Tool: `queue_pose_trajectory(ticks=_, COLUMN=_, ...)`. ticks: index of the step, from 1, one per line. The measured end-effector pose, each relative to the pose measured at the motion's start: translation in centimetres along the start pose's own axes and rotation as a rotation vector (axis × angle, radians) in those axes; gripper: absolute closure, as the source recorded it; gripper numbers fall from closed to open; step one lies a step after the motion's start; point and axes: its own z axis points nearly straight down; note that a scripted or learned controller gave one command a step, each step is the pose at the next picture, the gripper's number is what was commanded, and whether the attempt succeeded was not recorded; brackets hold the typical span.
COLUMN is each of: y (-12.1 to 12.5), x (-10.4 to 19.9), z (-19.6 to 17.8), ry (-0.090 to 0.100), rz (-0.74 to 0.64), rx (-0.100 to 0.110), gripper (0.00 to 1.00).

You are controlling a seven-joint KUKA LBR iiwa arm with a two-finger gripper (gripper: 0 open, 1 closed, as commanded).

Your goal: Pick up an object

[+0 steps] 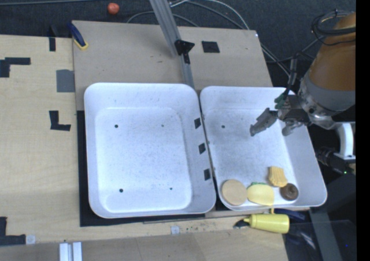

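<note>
My gripper (274,124) hangs over the right side of the right bin (231,99), its two fingers spread apart with nothing between them. Along the near edge of that bin lie a tan round disc (234,192), a pale yellow rounded object (261,194), a small orange-yellow chunk (277,176) and a small brown round piece (289,191). They lie well toward the near edge from the gripper.
The left bin (141,150) sits beside the right one. A yellow-handled tool (267,223) lies on the bench just in front of the right bin. A grey pole (165,14) slants over the back of the bench. A small red ball (113,7) rests far back.
</note>
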Motion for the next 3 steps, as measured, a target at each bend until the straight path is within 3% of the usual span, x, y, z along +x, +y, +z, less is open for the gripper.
queue_pose_trajectory(ticks=1, y=-0.4, x=4.6, z=4.4, ry=0.001, rz=-0.003, rx=0.004, gripper=0.0)
queue_pose_trajectory(ticks=2, y=1.0, x=-2.5, z=-3.8, ry=-0.003, rz=0.005, rx=-0.006, gripper=0.0)
queue_pose_trajectory(ticks=3, y=-1.1, x=5.1, z=3.1, ry=0.001, rz=-0.004, rx=0.005, gripper=0.0)
